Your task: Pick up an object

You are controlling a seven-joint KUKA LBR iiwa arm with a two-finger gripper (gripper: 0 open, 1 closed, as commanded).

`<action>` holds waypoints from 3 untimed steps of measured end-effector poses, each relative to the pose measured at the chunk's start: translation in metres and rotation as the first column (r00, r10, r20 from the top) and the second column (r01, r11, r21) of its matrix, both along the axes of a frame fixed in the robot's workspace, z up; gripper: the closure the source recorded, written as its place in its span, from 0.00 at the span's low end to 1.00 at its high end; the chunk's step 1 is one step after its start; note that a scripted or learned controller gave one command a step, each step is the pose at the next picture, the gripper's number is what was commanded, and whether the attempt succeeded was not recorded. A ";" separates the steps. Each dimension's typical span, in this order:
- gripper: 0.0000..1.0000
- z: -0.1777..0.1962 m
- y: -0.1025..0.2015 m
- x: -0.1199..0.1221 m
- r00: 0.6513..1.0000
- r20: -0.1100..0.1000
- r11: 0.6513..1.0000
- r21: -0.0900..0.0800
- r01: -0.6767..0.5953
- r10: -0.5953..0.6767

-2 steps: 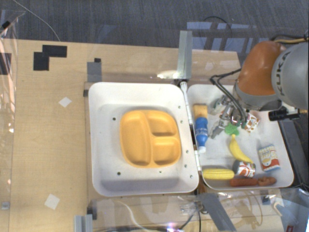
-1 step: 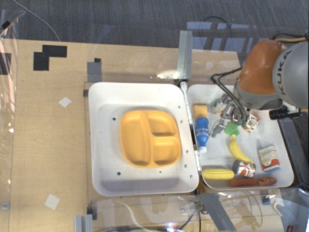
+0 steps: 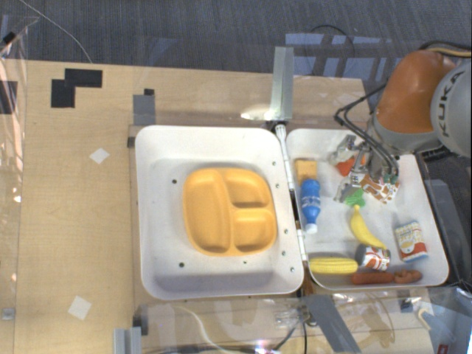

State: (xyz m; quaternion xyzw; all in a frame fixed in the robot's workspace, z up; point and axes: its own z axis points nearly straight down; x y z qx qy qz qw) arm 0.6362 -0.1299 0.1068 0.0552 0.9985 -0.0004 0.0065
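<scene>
Orange-banded arm (image 3: 417,94) hangs over your right bin (image 3: 435,220), gripper (image 3: 361,174) low among the toys.
You see its fingers spread apart, gripping nothing, with a green piece (image 3: 355,197) just below them and a banana (image 3: 364,228) under that. A blue bottle (image 3: 310,201) lies along the bin's left wall; corn (image 3: 333,265) and a sausage (image 3: 387,276) rest at the near edge. A yellow tray (image 3: 228,211) sits in your left bin (image 3: 158,198).
</scene>
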 end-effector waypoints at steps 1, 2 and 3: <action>0.00 -0.005 -0.037 -0.023 0.972 -0.003 0.972 0.002 0.235 -0.235; 0.00 0.004 -0.076 -0.040 0.796 -0.004 0.796 0.005 0.605 -0.605; 0.00 -0.016 -0.010 -0.046 0.805 -0.008 0.805 0.007 0.593 -0.593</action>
